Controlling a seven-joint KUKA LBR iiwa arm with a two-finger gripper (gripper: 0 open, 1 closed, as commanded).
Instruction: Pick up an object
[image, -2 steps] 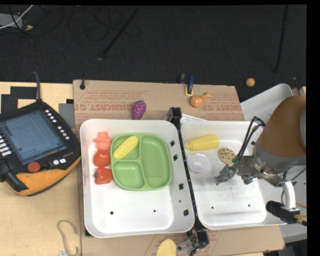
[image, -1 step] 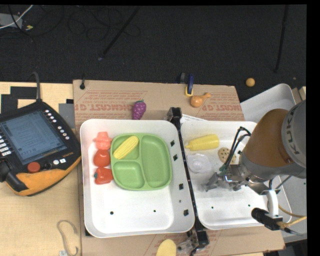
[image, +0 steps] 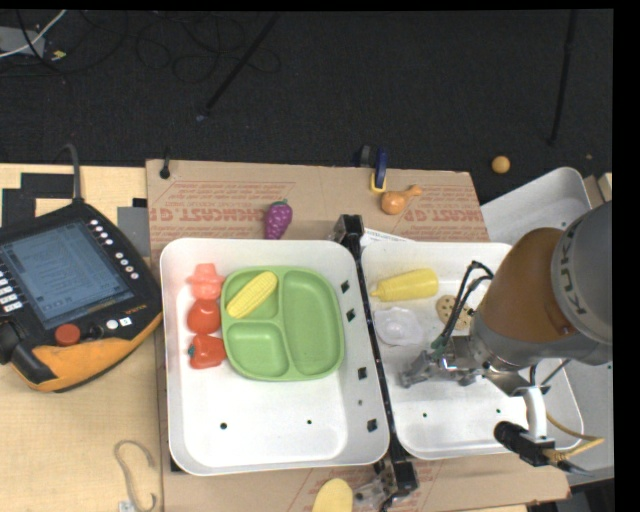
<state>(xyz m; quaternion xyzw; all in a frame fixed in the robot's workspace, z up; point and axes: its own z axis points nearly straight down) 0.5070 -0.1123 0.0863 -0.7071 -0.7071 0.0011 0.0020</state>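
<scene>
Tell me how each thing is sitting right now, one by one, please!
Green divided plate: flat in the left bin.
Corn cob: lying in the plate's top-left compartment.
Red toys: in the left bin, beside the plate.
Yellow toy: on its side in the right bin.
Purple grapes: on the cardboard behind the bins.
Claw: low in the right bin, nothing visibly held.
</scene>
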